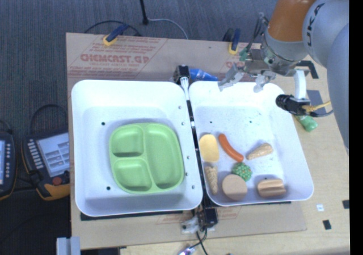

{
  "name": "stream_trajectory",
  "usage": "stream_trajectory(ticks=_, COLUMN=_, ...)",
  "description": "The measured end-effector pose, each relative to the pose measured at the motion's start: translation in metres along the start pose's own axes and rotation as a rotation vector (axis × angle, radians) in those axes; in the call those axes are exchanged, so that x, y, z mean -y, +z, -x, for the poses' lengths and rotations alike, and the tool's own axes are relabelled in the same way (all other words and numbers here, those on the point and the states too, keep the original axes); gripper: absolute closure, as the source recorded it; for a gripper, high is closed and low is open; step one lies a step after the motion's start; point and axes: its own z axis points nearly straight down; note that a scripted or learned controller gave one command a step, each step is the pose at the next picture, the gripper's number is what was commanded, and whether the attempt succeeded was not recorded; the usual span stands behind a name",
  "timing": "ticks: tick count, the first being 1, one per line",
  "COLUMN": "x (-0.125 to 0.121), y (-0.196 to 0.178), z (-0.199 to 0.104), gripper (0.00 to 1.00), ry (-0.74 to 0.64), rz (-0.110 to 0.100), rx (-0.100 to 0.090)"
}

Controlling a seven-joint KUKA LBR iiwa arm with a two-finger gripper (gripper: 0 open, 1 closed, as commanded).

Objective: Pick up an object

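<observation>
The right bin [283,134] holds several toy foods in its near half: a yellow piece [209,147], a red sausage [231,147], a tan croissant-like piece [260,150], a green broccoli [243,171], a corn-like stick [211,179], a round brown patty [234,187] and a bun [270,187]. My gripper [244,82] hangs over the far edge of this bin, well away from the foods. Its two fingers [227,80] are spread apart, open, with nothing between them.
A green divided plate [146,156] lies in the left bin [85,134]. A black-and-blue tool [190,74] rests at the far junction of the bins. Yellow-blue clamps [115,34] sit on the board's far edge. A small green object [309,124] lies right of the bins.
</observation>
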Motion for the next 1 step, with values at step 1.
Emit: stream_trajectory(ticks=1, x=0.0348, y=0.1058, z=-0.0004, gripper=0.0, ry=-0.071, rz=-0.006, rx=-0.001)
